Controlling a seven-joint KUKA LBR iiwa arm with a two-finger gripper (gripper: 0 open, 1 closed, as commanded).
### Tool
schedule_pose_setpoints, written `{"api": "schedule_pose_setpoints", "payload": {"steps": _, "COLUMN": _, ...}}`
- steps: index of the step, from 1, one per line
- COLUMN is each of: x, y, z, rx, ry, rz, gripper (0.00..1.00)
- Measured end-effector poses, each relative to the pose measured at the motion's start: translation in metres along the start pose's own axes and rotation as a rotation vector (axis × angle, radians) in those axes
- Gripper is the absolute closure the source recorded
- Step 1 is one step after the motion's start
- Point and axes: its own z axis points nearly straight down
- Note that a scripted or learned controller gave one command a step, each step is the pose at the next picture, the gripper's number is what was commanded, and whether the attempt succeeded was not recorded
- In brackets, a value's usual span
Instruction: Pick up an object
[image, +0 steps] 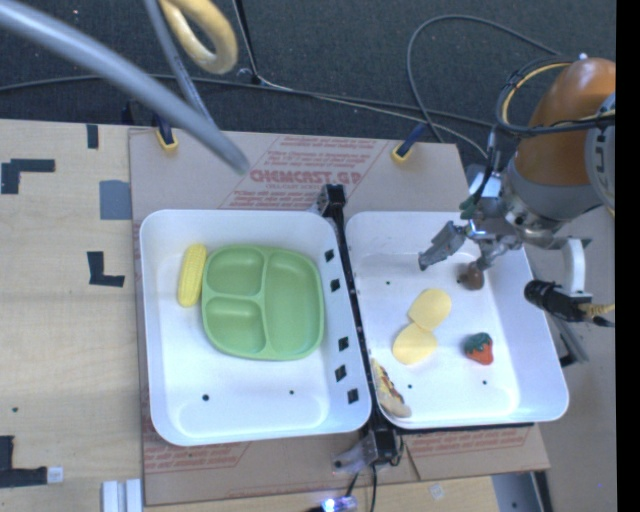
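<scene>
Gripper (460, 255) splayed wide over the upper part of the right bin (540, 395), nothing between its two fingers, one finger reaching left, the other ending just beside a small brown lump (470, 279). Nearest candidate for lifting: that lump, touching or nearly touching the right finger, too small to identify; probably light and hard, best pinched across its short width. Further down the same bin, two pale yellow pieces (424, 325) overlapping, likely smooth toy plastic, thin, apt to slide away unless nipped at an edge. Right of them a red strawberry (481, 348) with green cap, rounded, easy to squeeze across the middle. Against the bin's left wall, a brownish oblong thing (390, 390), awkwardly close to the wall. In the left bin (160, 330), a green divided plate (263, 303) beside a yellow corn cob (191, 275). Red printing on the cardboard (300, 165) behind the bins, too blurred to read for certain.
</scene>
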Motion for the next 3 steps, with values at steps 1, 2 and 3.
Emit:
{"api": "schedule_pose_setpoints", "payload": {"steps": 1, "x": 0.000, "y": 0.002, "z": -0.007, "rx": -0.013, "ry": -0.002, "rz": -0.003, "gripper": 0.00}}
{"api": "schedule_pose_setpoints", "payload": {"steps": 2, "x": 0.003, "y": 0.000, "z": 0.037, "rx": -0.009, "ry": -0.002, "rz": -0.003, "gripper": 0.00}}
{"api": "schedule_pose_setpoints", "payload": {"steps": 3, "x": -0.004, "y": -0.005, "z": 0.097, "rx": -0.006, "ry": -0.002, "rz": -0.002, "gripper": 0.00}}
